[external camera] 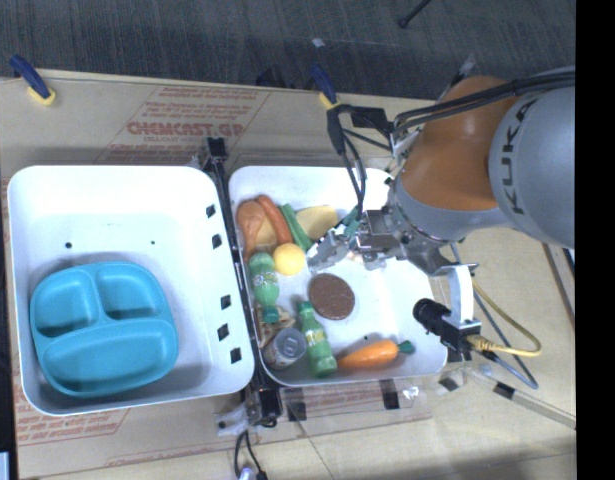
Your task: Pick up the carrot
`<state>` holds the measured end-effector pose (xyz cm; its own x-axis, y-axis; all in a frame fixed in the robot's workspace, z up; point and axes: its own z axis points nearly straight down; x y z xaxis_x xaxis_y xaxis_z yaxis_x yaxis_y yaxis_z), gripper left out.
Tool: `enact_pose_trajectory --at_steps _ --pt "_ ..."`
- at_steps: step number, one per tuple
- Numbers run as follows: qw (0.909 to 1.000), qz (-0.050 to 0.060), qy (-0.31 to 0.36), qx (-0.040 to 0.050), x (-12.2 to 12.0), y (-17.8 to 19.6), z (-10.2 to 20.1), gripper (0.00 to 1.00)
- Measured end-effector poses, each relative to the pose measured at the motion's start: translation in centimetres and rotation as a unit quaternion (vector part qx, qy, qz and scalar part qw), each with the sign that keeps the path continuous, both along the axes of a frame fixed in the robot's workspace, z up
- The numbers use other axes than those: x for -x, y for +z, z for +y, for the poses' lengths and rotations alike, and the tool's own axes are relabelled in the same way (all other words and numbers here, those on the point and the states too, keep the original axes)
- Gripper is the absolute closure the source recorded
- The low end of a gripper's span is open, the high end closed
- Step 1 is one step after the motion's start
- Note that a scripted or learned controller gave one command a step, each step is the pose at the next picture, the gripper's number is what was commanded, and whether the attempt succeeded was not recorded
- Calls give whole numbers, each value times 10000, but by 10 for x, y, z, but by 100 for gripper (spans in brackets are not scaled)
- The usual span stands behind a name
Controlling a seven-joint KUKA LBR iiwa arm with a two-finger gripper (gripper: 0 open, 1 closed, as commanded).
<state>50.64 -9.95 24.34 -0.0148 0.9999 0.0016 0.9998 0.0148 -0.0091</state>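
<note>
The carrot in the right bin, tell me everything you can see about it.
The carrot is orange, smooth and glossy like a plastic toy, with a small dark green tuft at its right end. It lies flat and nearly level along the near wall of the right bin, its tapered tip pointing left and its leafy end at the bin's near right corner. Its tip reaches the base of the green bottle; whether they touch is unclear. The end effector is above and apart from it.
</note>
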Motion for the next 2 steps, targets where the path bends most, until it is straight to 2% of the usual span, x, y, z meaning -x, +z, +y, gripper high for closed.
enact_pose_trajectory --at_steps 1,2 --pt "9985 -32 552 24 29 57 -63 0" --pt "9983 -21 576 11 21 -152 -112 0"
